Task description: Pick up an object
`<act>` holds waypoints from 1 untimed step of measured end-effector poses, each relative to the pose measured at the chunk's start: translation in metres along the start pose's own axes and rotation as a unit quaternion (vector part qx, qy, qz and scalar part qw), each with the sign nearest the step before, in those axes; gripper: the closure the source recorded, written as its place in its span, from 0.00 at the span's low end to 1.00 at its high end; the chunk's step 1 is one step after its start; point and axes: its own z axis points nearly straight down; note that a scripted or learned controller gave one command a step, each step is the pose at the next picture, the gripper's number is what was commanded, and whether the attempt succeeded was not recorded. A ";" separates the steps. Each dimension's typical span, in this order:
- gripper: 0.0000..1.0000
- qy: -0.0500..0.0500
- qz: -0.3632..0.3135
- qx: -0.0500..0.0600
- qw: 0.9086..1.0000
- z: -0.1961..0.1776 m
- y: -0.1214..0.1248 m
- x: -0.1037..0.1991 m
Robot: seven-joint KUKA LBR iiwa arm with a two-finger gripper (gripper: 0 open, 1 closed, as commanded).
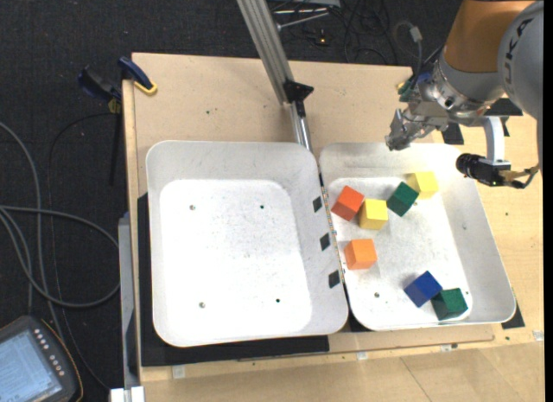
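End effector (399, 139) sits at the upper right of the frame, over the top edge of the right-hand shallow white bin (484, 245); from my feed I cannot tell its state, and I see nothing held in it. Above it I read the grey arm with its orange band (492, 20) reaching in from the right.

Below the end effector, in the bin's upper half, I see a yellow cube (422, 184) touching a dark green cube (402, 199). Left of those, a second yellow cube (374, 213) sits against an orange-red cube (347, 202). An orange cube (360, 253) lies near the bin's left wall, mid-frame. Toward the lower right corner, a blue cube (422, 288) touches another dark green cube (449, 303).

The left-hand white bin (229, 240) sits beside it on the pale wooden desk (207, 98).
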 end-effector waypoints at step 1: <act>1.00 0.000 0.000 0.004 1.000 0.010 0.000 0.001</act>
